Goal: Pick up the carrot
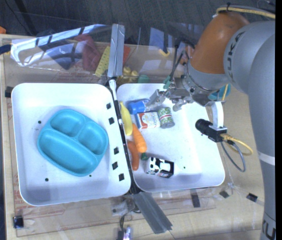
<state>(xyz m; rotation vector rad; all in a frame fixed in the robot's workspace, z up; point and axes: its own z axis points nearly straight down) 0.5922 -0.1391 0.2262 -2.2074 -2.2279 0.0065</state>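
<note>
Camera view, from my remote station: the grey arm [253, 59] with its orange band reaches in from the right over the right bin [201, 169]. The left bin [26, 134] carries a blue divided plate [73, 141]. My gripper [168, 98] hovers at the right bin's far side, fingers spread, pinching nothing, just above a small green can [165, 117]. The carrot [138, 140] lies against the right bin's left wall, beside a yellow banana [126, 119], with a black-and-white toy [159, 167] nearer the front.
</note>
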